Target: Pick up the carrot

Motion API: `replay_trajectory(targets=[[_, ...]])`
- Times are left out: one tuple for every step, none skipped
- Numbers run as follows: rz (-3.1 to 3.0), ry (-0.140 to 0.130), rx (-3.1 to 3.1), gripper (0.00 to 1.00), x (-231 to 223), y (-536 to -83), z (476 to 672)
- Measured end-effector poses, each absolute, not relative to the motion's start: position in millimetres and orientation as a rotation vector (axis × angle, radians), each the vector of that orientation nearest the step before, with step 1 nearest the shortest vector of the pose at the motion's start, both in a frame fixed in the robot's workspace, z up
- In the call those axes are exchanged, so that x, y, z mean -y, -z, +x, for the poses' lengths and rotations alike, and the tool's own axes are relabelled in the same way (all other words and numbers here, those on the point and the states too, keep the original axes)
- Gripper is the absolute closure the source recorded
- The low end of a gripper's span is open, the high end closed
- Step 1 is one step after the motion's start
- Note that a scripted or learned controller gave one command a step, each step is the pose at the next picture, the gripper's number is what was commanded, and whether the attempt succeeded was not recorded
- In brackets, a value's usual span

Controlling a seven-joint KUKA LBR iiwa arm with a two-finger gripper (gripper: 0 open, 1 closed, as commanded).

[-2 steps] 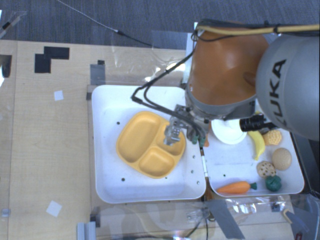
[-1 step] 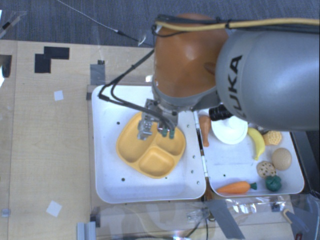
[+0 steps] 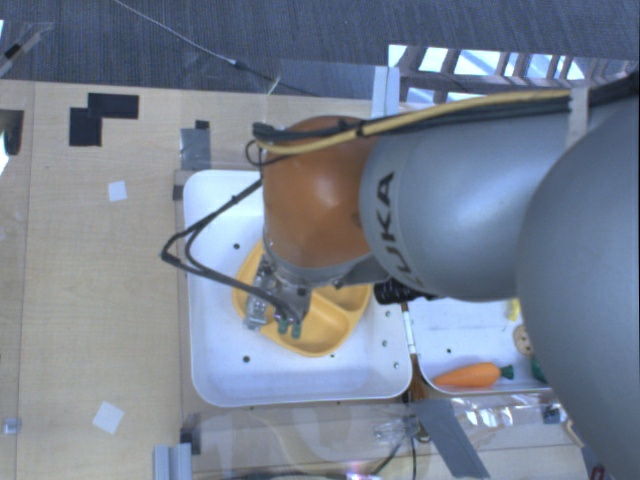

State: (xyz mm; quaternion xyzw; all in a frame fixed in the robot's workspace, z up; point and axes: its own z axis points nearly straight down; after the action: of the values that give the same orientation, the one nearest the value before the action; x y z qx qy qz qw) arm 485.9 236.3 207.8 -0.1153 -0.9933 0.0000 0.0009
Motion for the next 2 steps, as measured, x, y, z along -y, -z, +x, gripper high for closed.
replay_trajectory(targets=[[-0.107, 0.008, 3.149, 1.0, -235.8, -266.0, 488.7], [-0.098, 0.011, 3.154, 1.0, -237.4, -276.1, 490.3]])
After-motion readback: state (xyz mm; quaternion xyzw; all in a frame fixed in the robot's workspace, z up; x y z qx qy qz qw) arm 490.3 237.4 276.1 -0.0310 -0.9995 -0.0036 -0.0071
